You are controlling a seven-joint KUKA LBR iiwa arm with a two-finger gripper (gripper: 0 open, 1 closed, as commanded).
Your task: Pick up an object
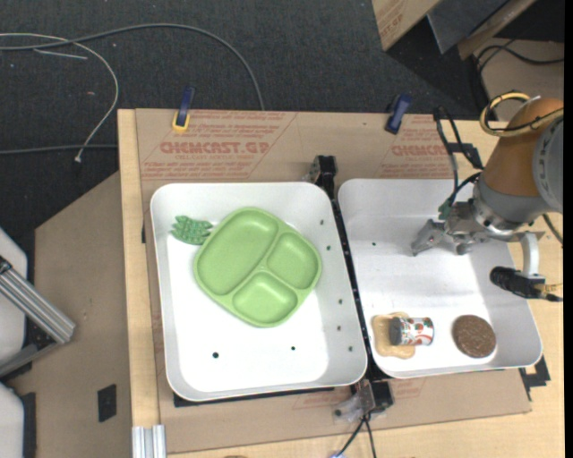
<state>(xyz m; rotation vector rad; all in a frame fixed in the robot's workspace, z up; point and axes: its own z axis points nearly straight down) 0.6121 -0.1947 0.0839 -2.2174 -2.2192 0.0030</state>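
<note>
Claw (pixel 445 238) hangs spread open above the right bin (pixel 385 201), nothing between its fingers.

Its grey fingers splay apart over the bin's bare upper floor, the arm (pixel 519 165) reaching in from the right. Along the bin's near edge lie a small can on a tan piece (pixel 405 333) and, beside them, a brown round disc (pixel 473 336). The left bin (pixel 179 349) carries a green divided tray (pixel 258 266) with a small green leafy toy (pixel 190 230) touching its upper-left rim.

Dark carpet floor (pixel 269 54), loose cables (pixel 98 67), cardboard box (pixel 403 18)
</note>
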